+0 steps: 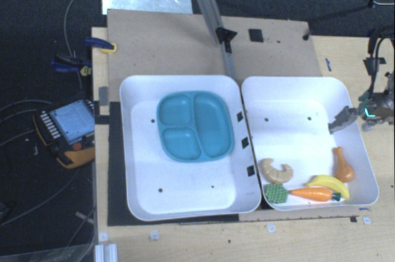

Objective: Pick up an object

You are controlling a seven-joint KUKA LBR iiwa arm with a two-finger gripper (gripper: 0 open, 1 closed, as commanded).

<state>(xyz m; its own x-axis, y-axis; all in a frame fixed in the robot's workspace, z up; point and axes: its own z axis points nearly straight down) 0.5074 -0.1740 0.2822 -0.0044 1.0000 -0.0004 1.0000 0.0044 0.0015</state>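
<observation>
Over at the right bin's [296, 100] far edge hangs the hand [345, 119]; how wide it is, I cannot tell. The croissant [277, 171], banana [330, 184], carrot [313, 194] and drumstick [342, 165] lie well apart from it, in the near corner.

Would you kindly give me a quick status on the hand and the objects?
Hand at right bin's right edge, holding nothing. Croissant, banana, carrot, drumstick clustered at near edge. Nothing blocking.

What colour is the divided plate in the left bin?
Light blue. The round-cornered three-compartment plastic plate shows best in the camera view, lying in the shallow white left bin.
</observation>
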